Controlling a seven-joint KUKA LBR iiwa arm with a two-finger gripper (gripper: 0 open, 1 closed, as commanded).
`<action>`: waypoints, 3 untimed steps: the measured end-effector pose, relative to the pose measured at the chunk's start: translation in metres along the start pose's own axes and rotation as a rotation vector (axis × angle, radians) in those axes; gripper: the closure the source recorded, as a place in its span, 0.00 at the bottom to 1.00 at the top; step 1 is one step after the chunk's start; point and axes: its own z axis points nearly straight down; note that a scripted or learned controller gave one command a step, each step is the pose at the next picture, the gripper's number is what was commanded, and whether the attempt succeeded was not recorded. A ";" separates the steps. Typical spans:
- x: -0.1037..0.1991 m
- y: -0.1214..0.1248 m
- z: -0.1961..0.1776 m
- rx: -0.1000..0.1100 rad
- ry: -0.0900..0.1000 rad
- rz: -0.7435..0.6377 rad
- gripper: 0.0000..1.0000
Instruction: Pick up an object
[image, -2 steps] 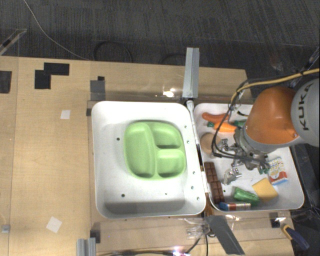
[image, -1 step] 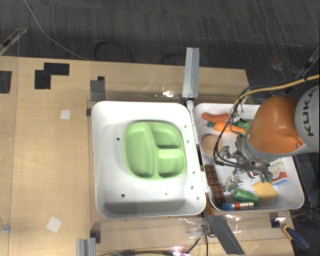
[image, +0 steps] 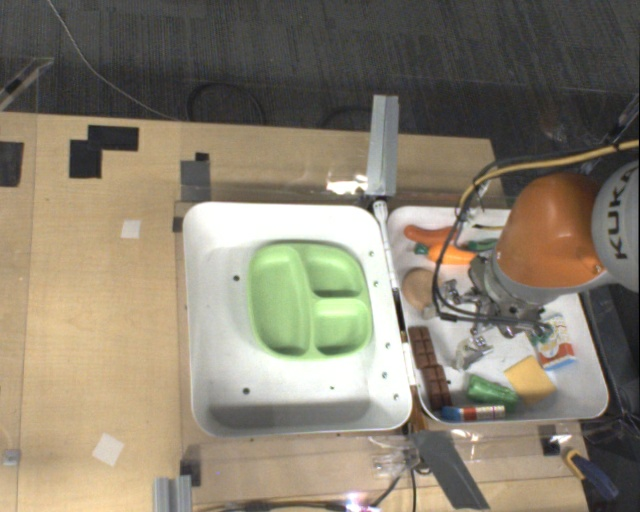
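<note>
Left bin (image: 215, 330) holds green tray (image: 307, 298); gripper (image: 478, 345), grip unclear, over cluttered right bin (image: 590, 385)

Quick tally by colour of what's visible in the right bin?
Orange: 1, carrot
Brown: 1, chocolate bar
Green: 1, wedge
Yellow: 1, cheese block
Red and blue: 1, marker
Tan: 1, disc
Total: 6; the arm hides more.

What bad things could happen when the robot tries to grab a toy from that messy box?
1. The right bin is crowded: the green piece, yellow block and marker lie close together, so the gripper might nudge a neighbour or catch two at once.
2. The brown bar lies along the bin's wall, likely hard to get fingers around.
3. The arm's cables hang low and could snag.
</note>
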 end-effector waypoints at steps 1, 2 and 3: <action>-0.028 0.003 0.001 0.002 -0.002 -0.189 0.00; -0.033 0.001 0.001 0.000 0.002 -0.210 0.00; -0.046 -0.004 0.002 -0.001 0.001 -0.224 0.00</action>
